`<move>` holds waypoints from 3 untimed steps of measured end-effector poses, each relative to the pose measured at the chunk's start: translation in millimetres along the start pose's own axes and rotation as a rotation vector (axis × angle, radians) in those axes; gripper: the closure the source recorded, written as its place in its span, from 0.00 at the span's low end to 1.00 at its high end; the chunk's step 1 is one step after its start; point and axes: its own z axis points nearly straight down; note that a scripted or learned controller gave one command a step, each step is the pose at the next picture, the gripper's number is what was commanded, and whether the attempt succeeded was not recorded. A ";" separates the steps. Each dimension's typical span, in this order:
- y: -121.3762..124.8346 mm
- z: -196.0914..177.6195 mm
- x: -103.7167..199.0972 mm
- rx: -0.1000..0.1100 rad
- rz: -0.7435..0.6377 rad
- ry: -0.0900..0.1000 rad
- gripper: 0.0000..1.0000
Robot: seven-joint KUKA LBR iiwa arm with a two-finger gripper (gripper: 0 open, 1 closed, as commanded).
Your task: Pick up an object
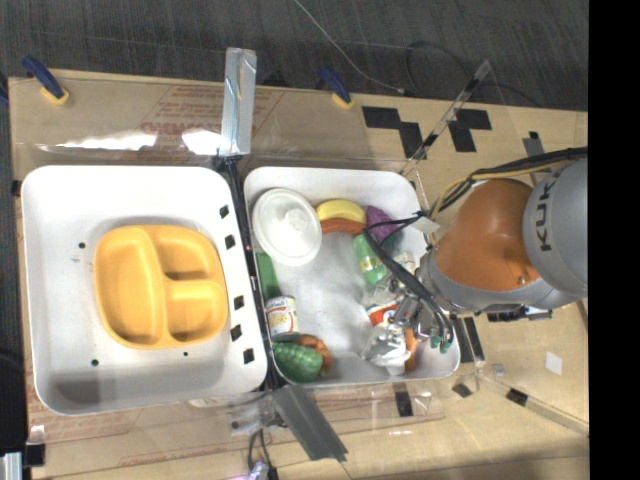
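Camera view, fingers [403, 330] low in right bin [330, 180], among clutter, spread impossible to tell

The counter [130, 108] is brown like cardboard, with faint red print on it. Past its far edge lies a dark floor [120, 13] with thin lines, maybe carpet. A thin white cable [320, 30] curls across that floor. Two blue clamps, the left clamp [45, 78] and the middle clamp [335, 85], grip the far edge. A shiny strip of silver tape [238, 103] stands out near the middle. Black square marks [425, 128] sit on the right part of the counter. Bright light shines off clear tape [120, 140].
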 end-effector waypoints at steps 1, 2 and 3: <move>29.0 0.6 -83.7 -0.002 -0.064 0.003 0.00; 17.0 0.9 -23.0 -0.001 0.071 0.005 0.00; 14.9 -0.1 -42.2 0.000 -0.050 0.001 0.00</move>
